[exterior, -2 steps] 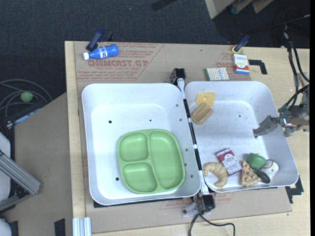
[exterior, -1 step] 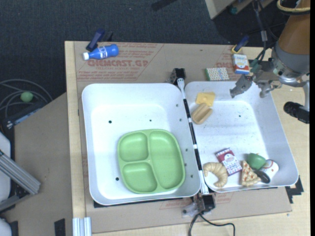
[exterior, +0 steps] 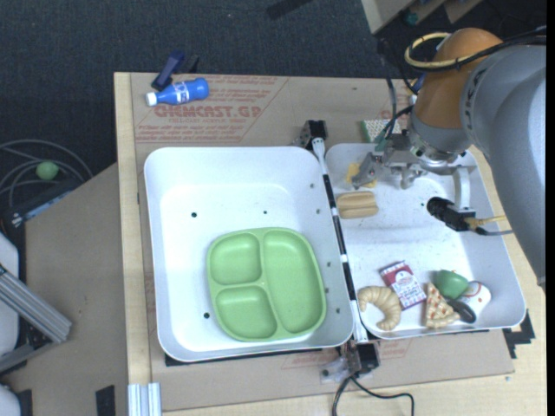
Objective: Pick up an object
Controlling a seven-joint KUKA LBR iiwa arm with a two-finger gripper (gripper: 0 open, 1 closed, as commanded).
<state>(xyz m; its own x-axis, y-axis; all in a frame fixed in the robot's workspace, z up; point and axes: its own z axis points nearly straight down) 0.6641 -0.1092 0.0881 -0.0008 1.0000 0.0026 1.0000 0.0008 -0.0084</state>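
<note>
My gripper [exterior: 392, 170] hangs low over the far end of the right bin [exterior: 494, 258], under the grey wrist with its orange band. A small yellow thing [exterior: 355, 174] lies just left of it, against the bin's far left corner. A tan bread roll [exterior: 357, 204] lies a little nearer than the gripper, by the bin's left wall. At the near end lie a croissant [exterior: 381, 307], a small red box [exterior: 401, 284], a pizza slice [exterior: 439, 310], a green thing [exterior: 451, 282] and a white thing [exterior: 478, 295].
The left bin [exterior: 173, 198] holds a green divided plate [exterior: 264, 282]. A blue and white bottle [exterior: 178, 91] lies on the bench beyond the left bin. The arm covers the right bin's far right corner.
</note>
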